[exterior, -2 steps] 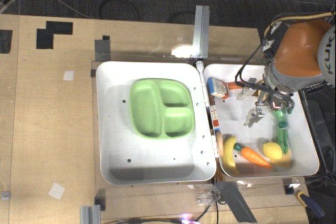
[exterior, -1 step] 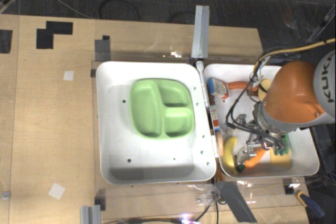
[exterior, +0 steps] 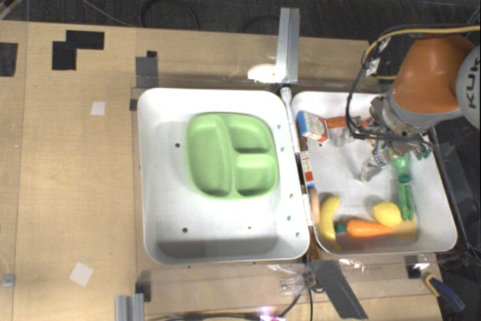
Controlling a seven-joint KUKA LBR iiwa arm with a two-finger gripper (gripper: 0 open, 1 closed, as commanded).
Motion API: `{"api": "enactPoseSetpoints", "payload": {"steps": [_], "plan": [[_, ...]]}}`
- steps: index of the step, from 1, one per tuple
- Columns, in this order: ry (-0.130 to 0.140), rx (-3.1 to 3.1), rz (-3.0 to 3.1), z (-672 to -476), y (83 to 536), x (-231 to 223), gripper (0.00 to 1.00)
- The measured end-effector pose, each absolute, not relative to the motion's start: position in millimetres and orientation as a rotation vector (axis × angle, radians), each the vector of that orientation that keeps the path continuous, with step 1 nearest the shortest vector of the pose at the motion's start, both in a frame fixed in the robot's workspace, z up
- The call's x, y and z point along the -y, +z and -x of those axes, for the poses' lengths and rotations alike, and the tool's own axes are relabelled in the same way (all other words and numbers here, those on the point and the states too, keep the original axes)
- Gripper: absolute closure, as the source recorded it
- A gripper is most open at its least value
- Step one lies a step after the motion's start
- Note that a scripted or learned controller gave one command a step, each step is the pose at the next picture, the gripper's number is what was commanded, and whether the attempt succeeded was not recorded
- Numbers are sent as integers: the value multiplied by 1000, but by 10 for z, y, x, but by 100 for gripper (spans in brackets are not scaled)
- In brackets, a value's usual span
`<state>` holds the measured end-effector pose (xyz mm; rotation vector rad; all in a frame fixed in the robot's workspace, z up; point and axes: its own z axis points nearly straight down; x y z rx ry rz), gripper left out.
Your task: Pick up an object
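Nearest, along the right bin's (exterior: 443, 225) front wall, lie a carrot (exterior: 368, 228), lemon (exterior: 386, 214) and banana (exterior: 328, 214). Behind them the gripper (exterior: 379, 162) hovers beside a green bottle (exterior: 405, 188); finger state undeterminable. Recommend a centred descent on the bottle, clear of neighbours.

Grey arm (exterior: 467, 90), rounded orange band (exterior: 427, 75), black and yellow cables (exterior: 376, 49), metal hand (exterior: 376, 165)
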<state>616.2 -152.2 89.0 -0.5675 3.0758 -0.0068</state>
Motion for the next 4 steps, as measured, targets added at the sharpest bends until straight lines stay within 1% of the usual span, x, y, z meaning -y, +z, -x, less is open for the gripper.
{"api": "enactPoseSetpoints", "payload": {"steps": [1, 2, 3, 4], "plan": [[-6, -3111, 311, -5533, 905, 1509, 0], [-5, -3121, 7, -5157, 910, 1587, 0], [-7, -3115, 279, -5823, 890, 2050, 0], [-1, -3112, 378, -5243, 920, 1683, 0]]}}
